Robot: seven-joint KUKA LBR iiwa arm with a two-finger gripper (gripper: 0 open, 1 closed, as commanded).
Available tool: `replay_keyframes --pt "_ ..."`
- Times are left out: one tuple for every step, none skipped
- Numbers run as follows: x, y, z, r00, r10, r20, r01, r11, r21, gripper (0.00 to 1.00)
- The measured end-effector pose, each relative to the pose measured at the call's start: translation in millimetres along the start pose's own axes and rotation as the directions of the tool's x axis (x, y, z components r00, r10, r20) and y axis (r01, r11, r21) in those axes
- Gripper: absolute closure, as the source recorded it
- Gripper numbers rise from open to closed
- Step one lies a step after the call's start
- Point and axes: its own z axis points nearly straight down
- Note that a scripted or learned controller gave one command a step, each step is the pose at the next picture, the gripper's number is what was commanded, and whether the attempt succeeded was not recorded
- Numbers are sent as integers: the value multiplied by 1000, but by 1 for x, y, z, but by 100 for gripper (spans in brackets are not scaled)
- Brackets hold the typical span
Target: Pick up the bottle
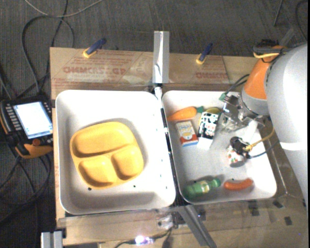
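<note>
The bottle (202, 186) is green and lies on its side near the front wall of the right bin (258, 190). My gripper (229, 119) hangs over the back part of that bin, just right of a black-and-white spotted carton (208, 125). It is well behind the bottle and apart from it. The grey arm with its orange band (258, 84) comes in from the right and hides the bin's back right corner.
Also in the right bin are a carrot (182, 113), a small orange-and-white carton (186, 133), a red sausage-like piece (238, 184) beside the bottle, and a small white, black and red object (236, 152). The left bin (64, 138) holds a yellow divided tray (107, 153).
</note>
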Motion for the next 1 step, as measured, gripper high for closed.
replay_keyframes --pt "0 -1 1 1000 -1 1 1 1000 2 0"
